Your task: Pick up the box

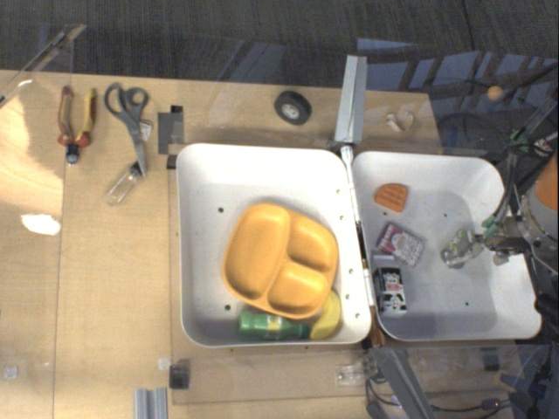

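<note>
The metallic two-finger gripper is hovering in the right white bin, nothing between its fingers, at three o'clock from the small pink-and-white box.

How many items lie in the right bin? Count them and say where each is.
3. An orange item near the bin's top left, a pink box below it, and a dark packet at the lower left edge. The gripper might hide more.
</note>
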`<state>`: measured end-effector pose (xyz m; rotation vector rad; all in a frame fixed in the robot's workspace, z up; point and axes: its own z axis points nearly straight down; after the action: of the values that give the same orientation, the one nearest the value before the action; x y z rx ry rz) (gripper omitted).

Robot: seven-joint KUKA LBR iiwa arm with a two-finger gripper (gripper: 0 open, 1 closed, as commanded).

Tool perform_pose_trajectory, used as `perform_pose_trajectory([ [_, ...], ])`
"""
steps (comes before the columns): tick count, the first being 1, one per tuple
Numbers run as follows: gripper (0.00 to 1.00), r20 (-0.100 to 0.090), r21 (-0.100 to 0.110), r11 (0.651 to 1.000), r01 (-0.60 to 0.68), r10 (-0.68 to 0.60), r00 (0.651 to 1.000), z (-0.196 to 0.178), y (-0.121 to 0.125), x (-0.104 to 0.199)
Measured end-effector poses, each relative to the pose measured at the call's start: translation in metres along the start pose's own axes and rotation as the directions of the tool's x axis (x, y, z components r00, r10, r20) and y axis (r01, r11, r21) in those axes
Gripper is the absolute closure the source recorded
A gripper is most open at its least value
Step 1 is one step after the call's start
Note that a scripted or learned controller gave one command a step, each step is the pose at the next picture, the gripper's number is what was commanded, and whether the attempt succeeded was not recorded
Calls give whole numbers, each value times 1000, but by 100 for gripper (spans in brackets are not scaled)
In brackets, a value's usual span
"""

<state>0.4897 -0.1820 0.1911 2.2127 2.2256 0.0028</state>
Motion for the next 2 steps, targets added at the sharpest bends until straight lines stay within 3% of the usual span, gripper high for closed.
perform_pose_trajectory([
  [1,0,-1,1,999,-47,47,999,60,73,34],
  [2,0,3,-12,999,45,-45,999,101,83,97],
])
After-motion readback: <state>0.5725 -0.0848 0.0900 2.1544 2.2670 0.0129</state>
